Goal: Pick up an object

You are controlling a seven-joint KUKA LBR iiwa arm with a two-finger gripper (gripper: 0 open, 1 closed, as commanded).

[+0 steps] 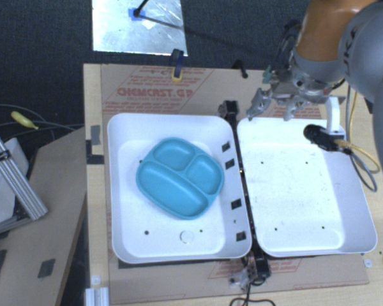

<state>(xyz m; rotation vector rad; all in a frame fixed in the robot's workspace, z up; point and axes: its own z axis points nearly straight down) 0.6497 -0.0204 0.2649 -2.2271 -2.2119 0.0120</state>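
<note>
A blue divided plate (179,177) lies flat in the middle of the left white bin (124,234). My gripper (273,109) hangs over the far edge of the right white bin (351,234), up and to the right of the plate and well apart from it. Its two fingers are spread open, and nothing is between them.
A raised divider with black clips (237,177) runs between the two bins. A small pale ring (187,236) shows on the left bin's floor near its front. Both bins rest on a cardboard sheet (159,88); behind it lies a shiny foil square (137,18).
</note>
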